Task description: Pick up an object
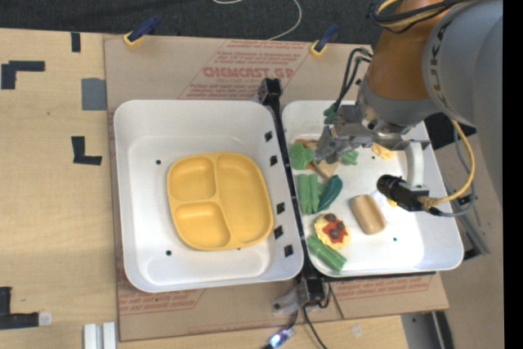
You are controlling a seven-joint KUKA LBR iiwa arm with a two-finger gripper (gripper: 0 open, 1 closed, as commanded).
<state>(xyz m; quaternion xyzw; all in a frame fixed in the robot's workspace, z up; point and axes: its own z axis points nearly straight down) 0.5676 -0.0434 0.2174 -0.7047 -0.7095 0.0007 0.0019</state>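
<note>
The right bin point(425, 253) holds several toy foods. A green leafy piece point(300, 156) lies at its upper left, with a green pod point(309, 194) and a teal piece point(331, 191) below it. Further down are a red-and-yellow pizza-like piece point(333, 230), another green pod point(328, 257) and a brown bread roll point(368, 214). My gripper point(333, 148) hangs low over the upper left of this bin, just right of the leafy piece and above a small tan piece point(324, 170). Whether anything sits in it is hidden by the wrist.
The left bin point(139, 176) holds a yellow divided plate point(219, 201). A black divider point(282, 167) with clips separates the bins. A small yellow piece point(382, 150) peeks out right of the wrist. The arm's cable and a black fitting point(400, 190) hang over the right bin.
</note>
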